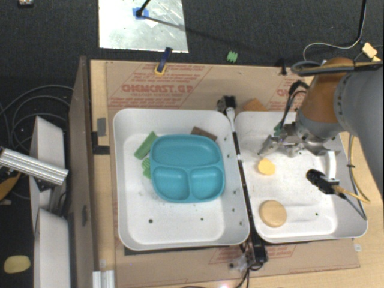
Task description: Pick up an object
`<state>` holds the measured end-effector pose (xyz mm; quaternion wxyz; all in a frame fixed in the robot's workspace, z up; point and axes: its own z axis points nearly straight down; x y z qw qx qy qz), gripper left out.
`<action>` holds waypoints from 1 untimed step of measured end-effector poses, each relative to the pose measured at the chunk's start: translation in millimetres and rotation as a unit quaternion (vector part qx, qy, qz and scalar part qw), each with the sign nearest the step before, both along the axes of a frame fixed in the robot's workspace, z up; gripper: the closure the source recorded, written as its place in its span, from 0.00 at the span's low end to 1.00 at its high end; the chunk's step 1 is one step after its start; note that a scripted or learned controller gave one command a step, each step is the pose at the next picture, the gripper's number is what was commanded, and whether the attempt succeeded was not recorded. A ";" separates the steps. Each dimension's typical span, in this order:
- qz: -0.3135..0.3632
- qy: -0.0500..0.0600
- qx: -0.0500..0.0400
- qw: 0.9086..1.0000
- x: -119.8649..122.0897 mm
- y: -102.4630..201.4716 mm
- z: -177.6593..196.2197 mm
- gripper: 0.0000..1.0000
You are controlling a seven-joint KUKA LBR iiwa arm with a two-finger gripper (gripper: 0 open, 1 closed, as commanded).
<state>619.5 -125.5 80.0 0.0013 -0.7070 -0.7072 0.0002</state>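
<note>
1. My gripper (282,144) hangs in the right bin (300,191), and the small yellow piece (266,167) lies just beside it at 7 o'clock. Closing here would likely grab air or knock the piece away.
2. I cannot tell whether the gripper is apart or together, and I see nothing held in it.
3. A tan disc (273,213) lies farther off at 6 o'clock.
4. The blue plate (186,167) is at 9 o'clock, in the left bin (174,230).

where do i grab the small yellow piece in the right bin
Across the widest part of the yellow piece, coming straight down from above: it looks rounded, lies free on the right bin floor, apart from the tan disc and the walls.
</note>
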 end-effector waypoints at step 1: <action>0.002 -0.005 -0.002 1.000 50.0 -27.9 6.1 0.00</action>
